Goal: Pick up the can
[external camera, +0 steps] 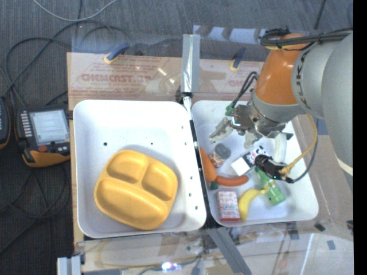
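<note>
Camera view, claw [229, 132] above can [221, 151], carrot [207, 164] beside

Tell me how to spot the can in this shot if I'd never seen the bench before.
Start at the right bin, the one the arm reaches into. Near its left wall, just below the gripper and above the hot dog, sits the can. It is the small grey cylinder with a round dark top, duller than the carrot, banana and green toy around it.
</note>
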